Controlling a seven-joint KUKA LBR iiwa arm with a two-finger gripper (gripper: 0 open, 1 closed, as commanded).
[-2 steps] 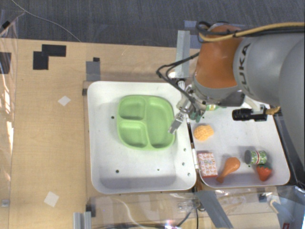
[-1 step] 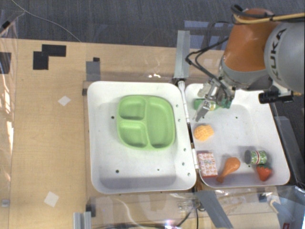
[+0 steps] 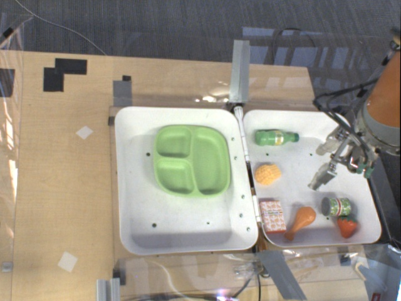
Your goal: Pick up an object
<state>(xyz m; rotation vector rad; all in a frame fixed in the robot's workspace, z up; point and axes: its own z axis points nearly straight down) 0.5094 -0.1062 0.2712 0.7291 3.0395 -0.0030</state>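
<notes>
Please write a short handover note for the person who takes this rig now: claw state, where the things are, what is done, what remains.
Claw: open, holding nothing, above the right white bin.
In that bin: green plastic bottle, yellow corn cob, red-patterned box, orange drumstick, small green can, red strawberry.
Left bin: green divided plate.
Done: nothing picked.
Left: grasp and lift one object.

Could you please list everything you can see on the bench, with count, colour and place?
Bins: two, white, side by side on the bench.
Divided plate: one, green, in the left bin.
Bottle: one, green, lying at the right bin's far side.
Corn: one, yellow, right bin, near the divider.
Box: one, red and white, right bin's near corner.
Drumstick: one, brown, beside the box.
Can: one, green, right bin's near right.
Strawberry: one, red, below the can.
Claw: one, grey, open, above the right bin.
</notes>
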